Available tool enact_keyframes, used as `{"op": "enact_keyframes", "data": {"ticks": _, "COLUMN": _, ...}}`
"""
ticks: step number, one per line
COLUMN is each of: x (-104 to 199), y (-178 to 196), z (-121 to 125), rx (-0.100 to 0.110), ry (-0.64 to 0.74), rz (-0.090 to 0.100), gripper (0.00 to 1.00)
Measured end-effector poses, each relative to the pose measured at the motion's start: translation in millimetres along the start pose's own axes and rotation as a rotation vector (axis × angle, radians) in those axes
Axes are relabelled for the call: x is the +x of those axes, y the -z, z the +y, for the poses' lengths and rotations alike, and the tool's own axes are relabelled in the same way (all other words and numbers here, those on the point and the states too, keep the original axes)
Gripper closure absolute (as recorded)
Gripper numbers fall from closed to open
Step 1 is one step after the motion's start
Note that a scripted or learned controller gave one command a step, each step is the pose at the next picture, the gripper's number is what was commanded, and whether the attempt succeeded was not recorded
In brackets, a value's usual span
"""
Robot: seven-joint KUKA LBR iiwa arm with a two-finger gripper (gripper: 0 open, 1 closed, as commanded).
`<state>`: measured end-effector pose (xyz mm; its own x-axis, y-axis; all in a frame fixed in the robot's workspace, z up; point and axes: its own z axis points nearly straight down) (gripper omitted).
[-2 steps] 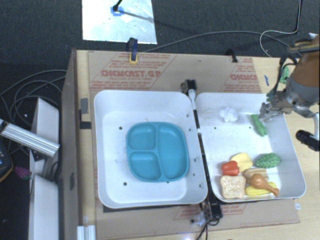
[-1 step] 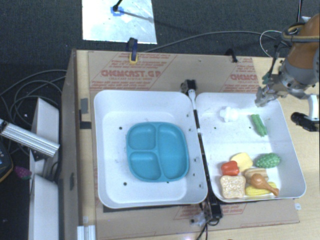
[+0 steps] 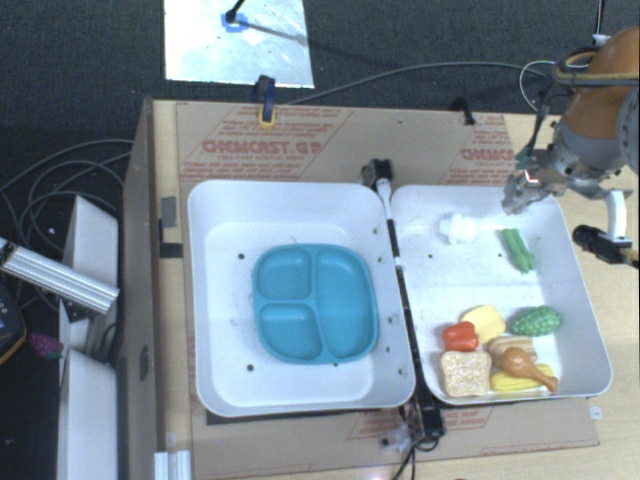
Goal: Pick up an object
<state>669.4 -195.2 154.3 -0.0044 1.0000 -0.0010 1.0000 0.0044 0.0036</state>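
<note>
The right bin [image 3: 590,313] holds toy food. A small white piece [image 3: 458,230] lies near its back, and a green bean pod [image 3: 517,249] lies to the right of it. At the front right cluster a yellow piece [image 3: 484,321], a red pepper [image 3: 460,337], a bumpy green vegetable [image 3: 534,321], a beige cracker [image 3: 465,373], a drumstick [image 3: 523,363] and a yellow strip [image 3: 512,383]. My gripper [image 3: 522,194] hangs over the bin's back right corner, above and just behind the bean pod, apart from all the food.
The left bin [image 3: 215,268] carries a blue divided plate [image 3: 314,302]. A black clip [image 3: 379,175] sits where the two bins meet at the back. Cables run along the cardboard behind the bins. A black part [image 3: 598,241] juts in at the right edge.
</note>
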Motion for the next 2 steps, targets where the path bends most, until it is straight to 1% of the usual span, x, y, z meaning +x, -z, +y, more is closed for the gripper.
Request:
{"op": "enact_keyframes", "data": {"ticks": 1, "x": -12, "y": 10, "z": -26, "rx": 0.001, "ry": -0.003, "rz": -0.001, "gripper": 1.0}}
{"op": "enact_keyframes", "data": {"ticks": 2, "x": -10, "y": 15, "z": -67, "rx": 0.001, "ry": -0.003, "rz": 0.0, "gripper": 1.0}}
